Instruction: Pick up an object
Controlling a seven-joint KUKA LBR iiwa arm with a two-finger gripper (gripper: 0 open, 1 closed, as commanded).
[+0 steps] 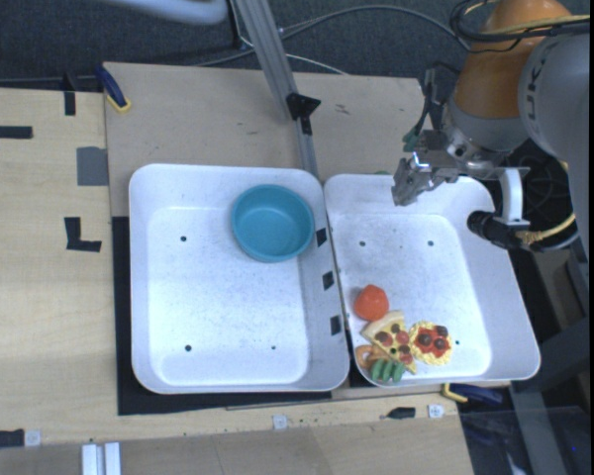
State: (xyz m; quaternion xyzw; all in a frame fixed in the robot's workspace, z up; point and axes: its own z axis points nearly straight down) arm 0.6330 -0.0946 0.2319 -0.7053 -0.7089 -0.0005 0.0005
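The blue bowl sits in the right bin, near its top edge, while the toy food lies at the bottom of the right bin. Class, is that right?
Not quite. The camera view shows the blue bowl in the left bin, near its top edge. The rest holds: the toy food lies at the bottom of the right bin.

text: none legible | labels/brands: none legible | numbers: none | signs: none | note: black tape marks (77,234) on the bench (40,295) at the left are plain shapes, not letters | small dark marks on the bins too small to read
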